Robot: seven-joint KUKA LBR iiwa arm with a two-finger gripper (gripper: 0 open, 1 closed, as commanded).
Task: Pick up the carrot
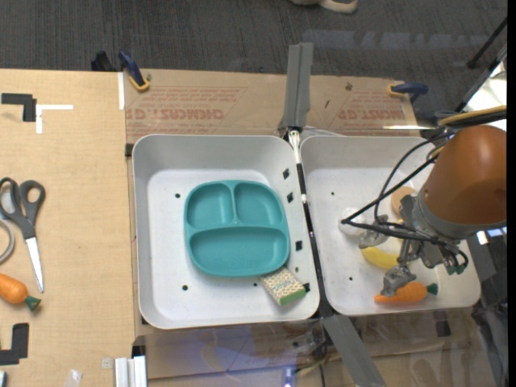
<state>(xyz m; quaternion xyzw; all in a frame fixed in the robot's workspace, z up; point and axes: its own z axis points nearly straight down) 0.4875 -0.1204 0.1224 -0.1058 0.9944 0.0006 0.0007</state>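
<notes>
Nearest the lens, at the front edge of the right bin (339,301), lies the carrot (403,295), orange with a green tip pointing right, on the bin floor. Directly above it hangs the hand (397,280), its metal fingertips touching or just over the carrot's left end; whether it is released or clenched I cannot tell. Just behind sits a yellow banana-like piece (379,256). The left bin (153,240) holds a teal divided plate (237,227) with a sponge (284,287) beside its front right corner. On the counter (64,176) to the left lie scissors (24,224) and a second carrot (14,290), well apart from both bins.
</notes>
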